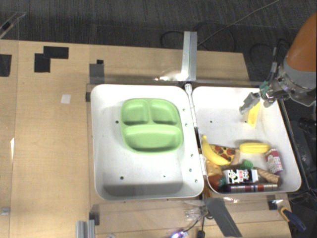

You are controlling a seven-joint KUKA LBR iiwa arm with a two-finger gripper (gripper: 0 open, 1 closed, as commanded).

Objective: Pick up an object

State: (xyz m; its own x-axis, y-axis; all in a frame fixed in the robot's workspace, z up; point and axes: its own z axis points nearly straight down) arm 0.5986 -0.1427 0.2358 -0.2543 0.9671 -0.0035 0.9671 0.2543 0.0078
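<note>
Camera view gives you two white bins side by side. Your left bin (106,177) holds one green divided tray (150,124), lying flat near its middle. Your right bin (220,108) has a pile along its near edge: a banana (212,153), a yellow corn cob (254,147), a dark carton (241,175) (its print is too small to read) and a small can (274,161). The gripper (254,104) hangs over the far right corner, just above a small yellow piece (253,116); whether it grips it, you cannot tell.
</note>
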